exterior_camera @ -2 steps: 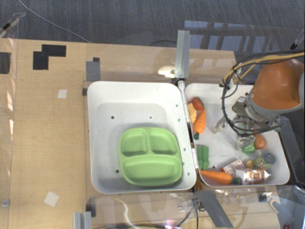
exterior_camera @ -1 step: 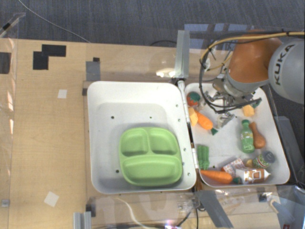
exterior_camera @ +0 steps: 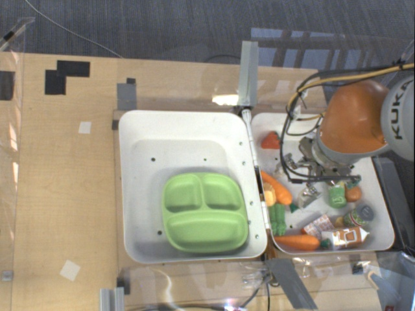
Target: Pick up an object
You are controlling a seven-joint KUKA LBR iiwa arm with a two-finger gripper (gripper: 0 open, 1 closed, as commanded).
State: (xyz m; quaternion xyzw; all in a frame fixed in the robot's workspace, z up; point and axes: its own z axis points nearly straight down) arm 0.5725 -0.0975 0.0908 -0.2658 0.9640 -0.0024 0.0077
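Gripper hangs low in the right bin; orange carrot just beside it.

two bins sit side by side on the tabletop, the left bin holding a divided plate toward its near side. the right bin holds small items: a carrot along its near edge, a small carton just right of it, and another carrot by the left wall. the arm reaches in from the right over that bin's far half, with the hand above its middle.
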